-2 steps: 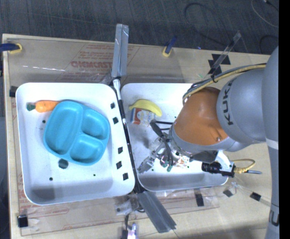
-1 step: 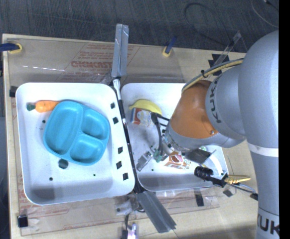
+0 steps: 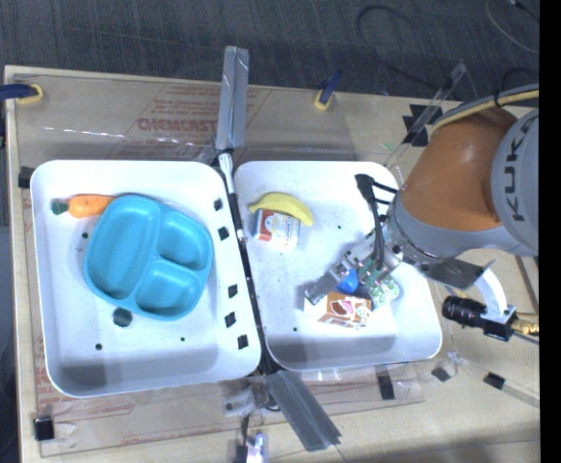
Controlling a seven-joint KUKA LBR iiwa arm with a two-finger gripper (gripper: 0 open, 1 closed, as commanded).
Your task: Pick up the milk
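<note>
The arm [image 3: 473,186] reaches in from the right over the right bin [image 3: 290,355], its gripper [image 3: 343,283] low near that bin's front-right part, just above a small carton [image 3: 348,309] with a red-brown print; whether the gripper is apart, together or touching the carton cannot be told. The milk [image 3: 277,228], a white carton with red, lies near the right bin's back-left corner just under the banana [image 3: 282,206], well apart from the gripper, with bare white floor between them. The left bin [image 3: 68,355] holds a blue tray [image 3: 148,255] and a carrot [image 3: 88,204] by its back wall; both bins sit on a wooden bench [image 3: 97,104], and the arm hides the right bin's far right rim.
</note>
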